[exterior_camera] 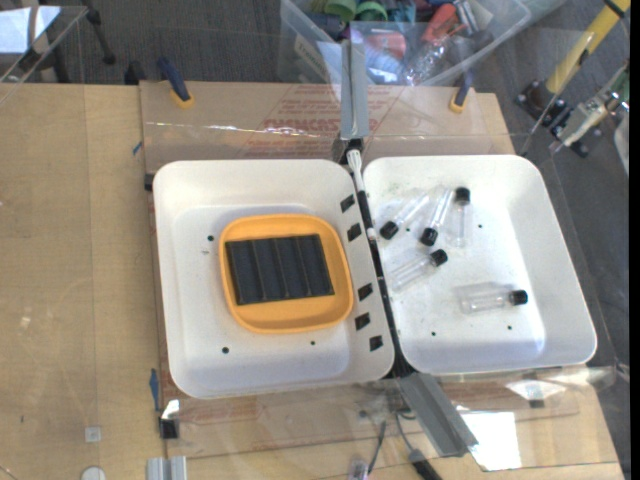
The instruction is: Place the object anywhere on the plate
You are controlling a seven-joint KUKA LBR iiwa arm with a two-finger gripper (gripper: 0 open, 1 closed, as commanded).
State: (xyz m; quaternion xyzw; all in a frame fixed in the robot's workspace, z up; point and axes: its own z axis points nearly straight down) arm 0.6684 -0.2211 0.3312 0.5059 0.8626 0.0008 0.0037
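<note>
The clear vials (432,230) lie scattered in the right bin (560,308), so a good pick takes the separate near vial (490,297), then carries it to the orange plate (288,271) left.

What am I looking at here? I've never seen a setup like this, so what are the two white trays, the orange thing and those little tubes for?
This picture comes from one camera fixed above a wooden bench, looking down at a slant. Two shallow white bins sit side by side. The left bin holds an orange plate with a dark ribbed insert. The right bin holds several small clear vials with black caps, lying scattered on their sides. A robot arm with a two-finger gripper works here; its job is to pick up one vial and set it on the plate. So far the vials all lie in the right bin. Behind the bench, a clear tub holds colourful odds and ends.
</note>
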